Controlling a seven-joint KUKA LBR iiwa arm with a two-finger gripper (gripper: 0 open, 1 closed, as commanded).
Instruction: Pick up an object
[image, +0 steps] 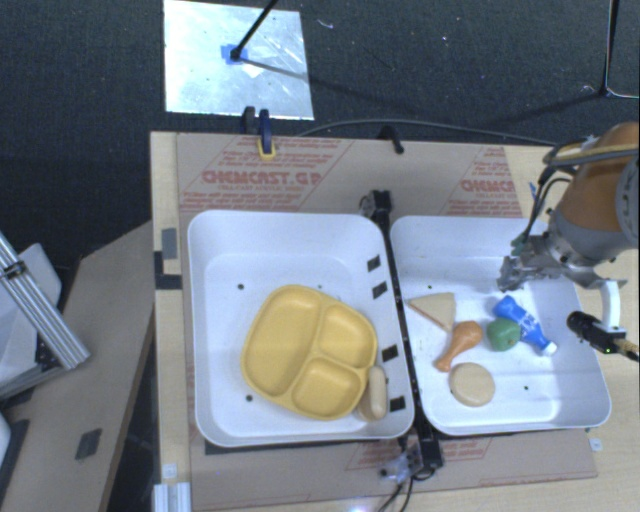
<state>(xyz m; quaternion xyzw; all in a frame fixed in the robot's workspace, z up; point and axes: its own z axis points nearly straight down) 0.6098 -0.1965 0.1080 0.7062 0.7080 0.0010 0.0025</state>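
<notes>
The grey arm with the orange band reaches in from the right, and its gripper (518, 268) hangs over the back of the right white bin (560, 405); whether it is apart or together cannot be told. Just below it lies a blue plastic bottle with a white cap (524, 322), touching a green rounded toy (503, 334). Nearby lie an orange drumstick-shaped toy (458, 344), a tan wedge-shaped slice (433, 308) and a round beige disc (471, 384). The left white bin (230, 250) holds a yellow divided tray (308, 350) with a small beige oval piece (375, 392) beside it.
</notes>
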